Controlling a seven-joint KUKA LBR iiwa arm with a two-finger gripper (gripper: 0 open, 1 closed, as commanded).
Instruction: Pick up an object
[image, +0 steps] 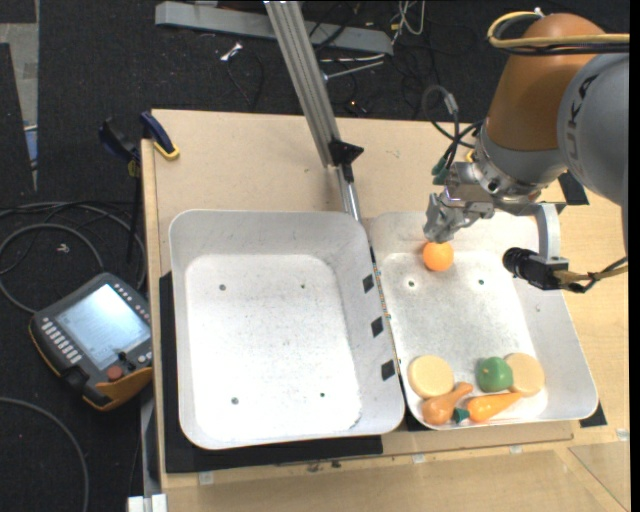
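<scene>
Camera view, orange ball (437, 257): far end of the right bin (560, 330), alone on bare floor, well apart from the cluster at the near end.
Handling: likely light, smooth and prone to rolling; best pinched across its widest part.
Gripper (446, 226): just above the ball, fingers a little apart, nothing visibly between them; contact too close to call.
Near cluster: round biscuit (432, 376), green pepper (492, 374), carrot (492, 404).
</scene>
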